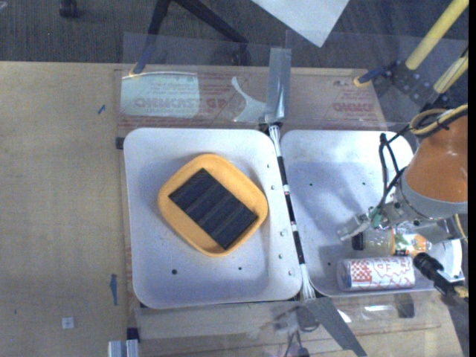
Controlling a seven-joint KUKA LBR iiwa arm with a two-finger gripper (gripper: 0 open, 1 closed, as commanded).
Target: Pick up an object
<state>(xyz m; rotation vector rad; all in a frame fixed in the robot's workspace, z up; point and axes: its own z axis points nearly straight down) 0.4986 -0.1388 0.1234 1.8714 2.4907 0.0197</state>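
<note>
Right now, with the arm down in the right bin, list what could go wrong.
1. The can lies on its side against the bin's near wall; it could roll or jam there.
2. The small bottle sits right beside the can, so the gripper might nudge both and grab neither.

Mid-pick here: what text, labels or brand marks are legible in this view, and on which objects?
Clear panel behind the left bin: pale lettering, seen mirrored and blurred; not readable.
Clear panel behind the right bin: red lettering, also mirrored and blurred; not readable.
Can lying in the right bin: red and white pattern, print too small to read.
Small bottle by the gripper: coloured label, unreadable.
Yellow tray: no text.
</note>
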